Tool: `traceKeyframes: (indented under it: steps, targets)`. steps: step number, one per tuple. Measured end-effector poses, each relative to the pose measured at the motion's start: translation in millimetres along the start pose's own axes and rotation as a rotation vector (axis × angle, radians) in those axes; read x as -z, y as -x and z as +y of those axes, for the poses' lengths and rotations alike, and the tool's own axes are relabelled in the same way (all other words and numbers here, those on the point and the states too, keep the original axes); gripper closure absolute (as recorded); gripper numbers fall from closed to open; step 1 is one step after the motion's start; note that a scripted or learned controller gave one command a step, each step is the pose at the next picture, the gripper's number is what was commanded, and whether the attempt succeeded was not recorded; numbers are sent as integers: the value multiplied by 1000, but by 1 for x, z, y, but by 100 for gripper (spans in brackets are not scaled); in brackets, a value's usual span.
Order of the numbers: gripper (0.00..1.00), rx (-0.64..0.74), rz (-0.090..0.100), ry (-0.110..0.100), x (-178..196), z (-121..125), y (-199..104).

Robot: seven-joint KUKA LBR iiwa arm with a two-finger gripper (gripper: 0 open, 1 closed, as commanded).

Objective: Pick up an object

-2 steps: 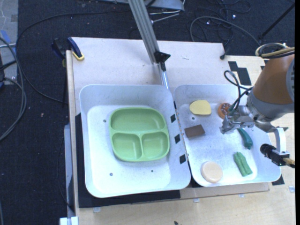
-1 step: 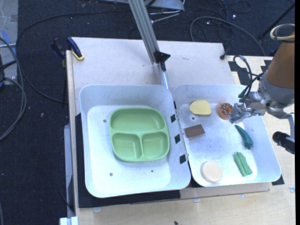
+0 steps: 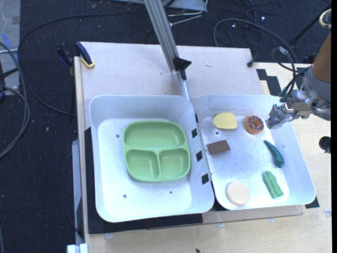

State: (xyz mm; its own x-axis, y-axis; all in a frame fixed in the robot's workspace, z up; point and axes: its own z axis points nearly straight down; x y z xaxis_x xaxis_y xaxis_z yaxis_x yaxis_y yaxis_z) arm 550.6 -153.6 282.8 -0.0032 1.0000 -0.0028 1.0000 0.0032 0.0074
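Gripper and wrist came in from the right, hanging over the far right part of the right-hand bin, just to the right of a small round doughnut with a brown, speckled top. From where I stood I could not tell how the tool was set, nor whether it touched anything; nothing showed in its grasp. To the left of the doughnut lay a yellow, rounded piece, like a toy lemon or bun, near the bin's far left corner. Nearer and a little left of that sat a small brown block, close to the seam where the two bins met. Along the right side of the same bin lay a dark green, curved pepper-like piece, and nearer still a lighter green, ridged piece, the two apart from one another. A pale cream disc rested at the near edge of the bin, left of the ridged green piece. In the left-hand bin sat a light green tray with three compartments, one long one on the far side and two smaller ones on the near side. A slanted metal pole rose from the far side of the bench between the bins.
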Motion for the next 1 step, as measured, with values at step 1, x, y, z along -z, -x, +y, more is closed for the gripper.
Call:
traceKeyframes:
  steps: [1]
  targets:
    - [100, 4, 4, -8, -15, 14, -59]
